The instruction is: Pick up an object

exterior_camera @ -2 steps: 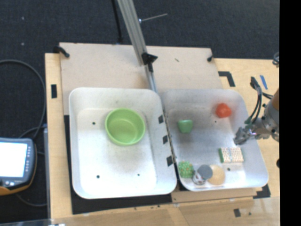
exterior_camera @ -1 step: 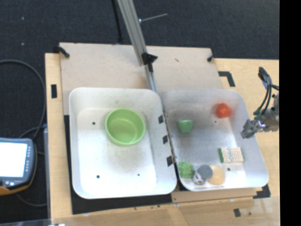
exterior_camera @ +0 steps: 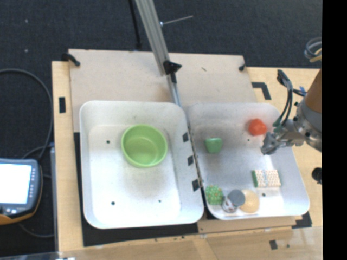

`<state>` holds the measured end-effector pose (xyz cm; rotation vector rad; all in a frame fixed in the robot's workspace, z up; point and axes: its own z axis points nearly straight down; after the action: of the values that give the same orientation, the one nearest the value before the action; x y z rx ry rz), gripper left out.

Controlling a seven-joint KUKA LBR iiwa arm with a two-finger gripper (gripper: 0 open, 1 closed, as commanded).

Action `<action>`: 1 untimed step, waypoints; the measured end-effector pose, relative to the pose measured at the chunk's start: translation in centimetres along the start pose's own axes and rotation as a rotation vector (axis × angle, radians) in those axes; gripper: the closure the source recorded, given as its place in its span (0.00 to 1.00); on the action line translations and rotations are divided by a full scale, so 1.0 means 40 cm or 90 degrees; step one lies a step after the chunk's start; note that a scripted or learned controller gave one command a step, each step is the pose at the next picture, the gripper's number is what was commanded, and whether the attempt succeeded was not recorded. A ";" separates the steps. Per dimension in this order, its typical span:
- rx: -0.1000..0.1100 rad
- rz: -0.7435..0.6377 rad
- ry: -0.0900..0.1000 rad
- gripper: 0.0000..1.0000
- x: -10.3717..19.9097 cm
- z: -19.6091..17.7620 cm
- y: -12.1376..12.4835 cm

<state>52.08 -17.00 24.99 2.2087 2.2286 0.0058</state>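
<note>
My gripper [exterior_camera: 269, 145] hangs over the right bin [exterior_camera: 233, 118] near its right side, just below and right of a small orange-red ball [exterior_camera: 257, 127]. Nothing shows between its tips. A small green cup [exterior_camera: 213, 144] lies in the middle of that bin. A pale checkered block [exterior_camera: 266, 178] rests lower right. Along the front wall sit a green knobbly ball [exterior_camera: 213, 194], a grey round object [exterior_camera: 235, 199] and a tan round object [exterior_camera: 250, 200]. The left bin [exterior_camera: 97, 145] holds a light green bowl [exterior_camera: 143, 145].
A slanted metal pole [exterior_camera: 154, 31] rises from the bench behind the bins and ends at a clamp [exterior_camera: 171, 67]. Cables [exterior_camera: 286, 96] trail along the arm at the right. A pendant screen [exterior_camera: 19, 188] lies off the bench at the left.
</note>
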 end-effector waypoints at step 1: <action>0.001 0.000 0.001 1.00 0.127 -0.020 0.000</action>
<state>52.04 -11.93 25.81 2.2114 2.2297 0.0052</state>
